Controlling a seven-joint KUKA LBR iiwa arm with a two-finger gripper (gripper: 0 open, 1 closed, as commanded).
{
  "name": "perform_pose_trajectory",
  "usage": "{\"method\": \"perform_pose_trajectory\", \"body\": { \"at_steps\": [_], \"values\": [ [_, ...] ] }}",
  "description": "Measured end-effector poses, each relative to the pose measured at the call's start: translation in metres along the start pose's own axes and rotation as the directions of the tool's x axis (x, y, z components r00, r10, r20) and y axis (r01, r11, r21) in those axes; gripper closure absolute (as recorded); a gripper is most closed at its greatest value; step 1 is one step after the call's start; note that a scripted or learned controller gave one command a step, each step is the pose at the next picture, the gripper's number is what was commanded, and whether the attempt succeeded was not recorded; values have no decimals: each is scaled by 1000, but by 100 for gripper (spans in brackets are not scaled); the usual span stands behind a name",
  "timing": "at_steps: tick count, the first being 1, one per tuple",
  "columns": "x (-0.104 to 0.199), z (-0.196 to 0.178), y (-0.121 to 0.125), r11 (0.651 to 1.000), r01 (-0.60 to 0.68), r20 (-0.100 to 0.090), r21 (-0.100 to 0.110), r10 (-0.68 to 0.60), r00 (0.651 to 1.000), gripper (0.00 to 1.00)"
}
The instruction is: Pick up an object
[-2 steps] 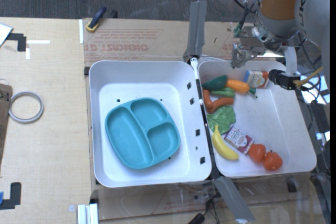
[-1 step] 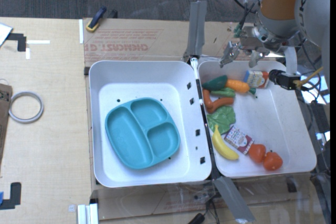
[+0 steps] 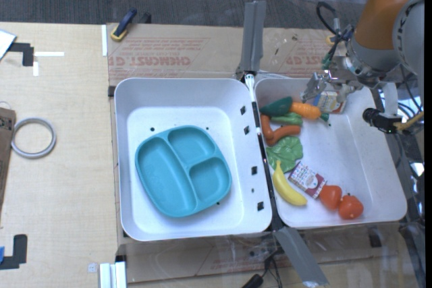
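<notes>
Camera view looks down on a wooden surface (image 3: 54, 199) with two white bins: the left bin (image 3: 128, 165) holds a blue divided plate (image 3: 182, 170), the right bin (image 3: 378, 179) a heap of toy food. The jaws (image 3: 322, 92) hang low at that bin's far end, just beside a carrot (image 3: 305, 110) — spread or pressed together, I cannot tell. This looks like the approach step; next, settle over the carrot and close.
</notes>
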State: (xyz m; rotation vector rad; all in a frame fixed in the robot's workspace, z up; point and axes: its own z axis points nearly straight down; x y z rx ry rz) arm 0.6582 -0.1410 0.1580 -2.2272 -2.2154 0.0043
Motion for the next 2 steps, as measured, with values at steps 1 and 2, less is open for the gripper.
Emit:
{"method": "perform_pose_trajectory", "body": {
  "at_steps": [1, 2],
  "values": [
    [-5, 63, -2, 1000, 29, 0, 0, -29, 1000, 0],
    [58, -34, 0, 971, -240, -1, -1, 240, 971, 0]
  ]
}}
